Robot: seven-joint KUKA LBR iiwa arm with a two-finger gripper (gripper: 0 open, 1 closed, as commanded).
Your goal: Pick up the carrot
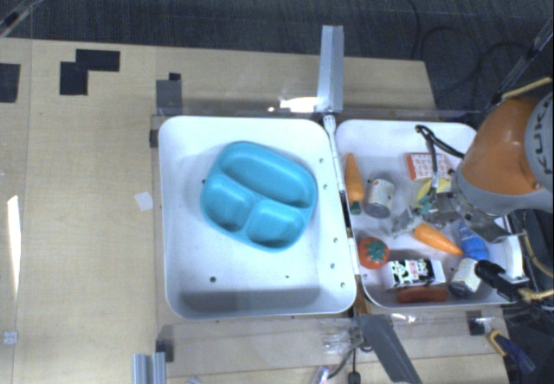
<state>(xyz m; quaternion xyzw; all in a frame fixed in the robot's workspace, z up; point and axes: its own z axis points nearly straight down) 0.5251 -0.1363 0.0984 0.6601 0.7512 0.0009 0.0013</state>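
Dark grey carpet ran across the top, with a pale wooden bench (78,227) below it carrying two shallow white bins side by side. Left white bin (182,287) had just a blue plastic divided plate (258,194) sitting in it, three compartments, tilted a bit on the diagonal.

Right white bin (372,291) was way more cluttered. Two orange carrot-looking things in there: one long orange toy carrot (353,178) lay upright along the bin's left wall, right by the divider, and a second orange carrot piece (437,240) sat near the middle, pointing down to the right. Also spotted a small silver tin can (379,195), a round red tomato toy with a green top (373,252), a black-and-white printed carton (410,271), a dark red sausage-shaped thing (421,293) at the front wall, and a red-and-white packet (426,166) near the back.

Grey arm with the orange band (506,153) came in from the right, and the two-finger gripper (440,216) was down in the clutter just above that middle carrot piece. Honestly couldn't tell how wide it was spread or whether it had hold of anything, too much junk around it.
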